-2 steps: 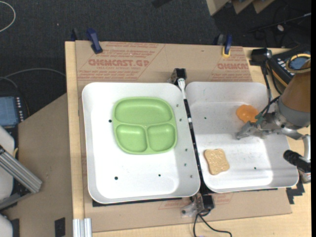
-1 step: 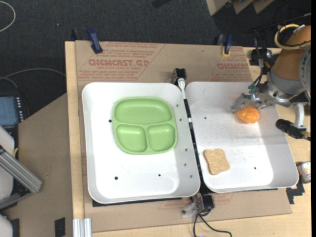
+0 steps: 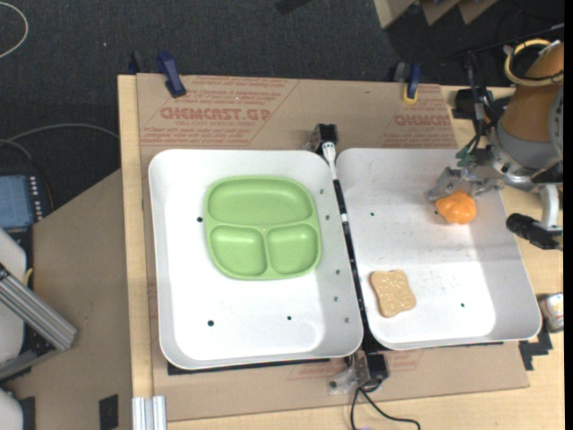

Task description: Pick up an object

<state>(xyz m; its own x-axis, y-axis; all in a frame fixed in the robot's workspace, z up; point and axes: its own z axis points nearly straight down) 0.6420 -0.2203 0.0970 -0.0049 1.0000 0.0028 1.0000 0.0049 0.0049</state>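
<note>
Camera view: two shallow white plastic bins sit side by side on the brown cardboard-covered bench (image 3: pixel 269 97), touching along their inner edges. Left bin (image 3: pixel 175 267) holds one item, a light-green plastic divided plate (image 3: pixel 262 227) with three compartments, one large at the far side and two smaller at the near side; all three compartments hold nothing. Plate sits in the far-centre part of the bin floor, clear of the walls. Right bin (image 3: pixel 492 303) holds two items: a small rounded orange object (image 3: pixel 457 208), toy-fruit-like, in the far-right part of the bin, and a tan speckled slice of toy bread (image 3: pixel 393 292) lying flat near the near-left corner, close to the inner wall. The two are well apart. Grey arm with the orange band (image 3: pixel 530 115) comes in over the right bin's far-right corner; metal two-finger gripper (image 3: pixel 458 184) hangs directly over the orange object, fingertips just at its top edge. Contact unclear. Claw state: cannot tell, the tips blur into the object and the bin. Blue clamp (image 3: pixel 170 73) and a blue-yellow clamp (image 3: pixel 412 83) on the bench's far edge.
</note>
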